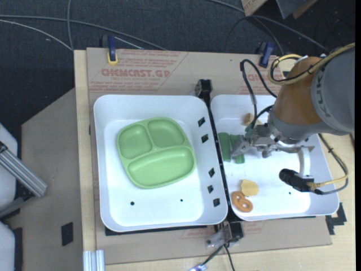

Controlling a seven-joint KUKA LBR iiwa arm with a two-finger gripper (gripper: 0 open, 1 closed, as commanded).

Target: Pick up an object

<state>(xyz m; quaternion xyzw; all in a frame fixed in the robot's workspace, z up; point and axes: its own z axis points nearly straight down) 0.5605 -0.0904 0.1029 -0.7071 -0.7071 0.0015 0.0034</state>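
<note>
My gripper (pixel 243 145) hangs low over the left part of the right bin (pixel 293 208), right at a green block-like object (pixel 229 147) that lies against the bin's left wall. The grey metal of the gripper overlaps the green object's right side. A yellow piece (pixel 249 187) and an orange pretzel-shaped ring (pixel 242 202) lie near the bin's front left. A small tan bit (pixel 247 118) sits toward the back of the same bin.
The left bin (pixel 113 208) holds a green divided plate (pixel 156 151). A black divider with clips (pixel 211 151) runs between the bins. A black cable fitting (pixel 296 179) hangs off the arm over the right bin. Cables trail behind the bench.
</note>
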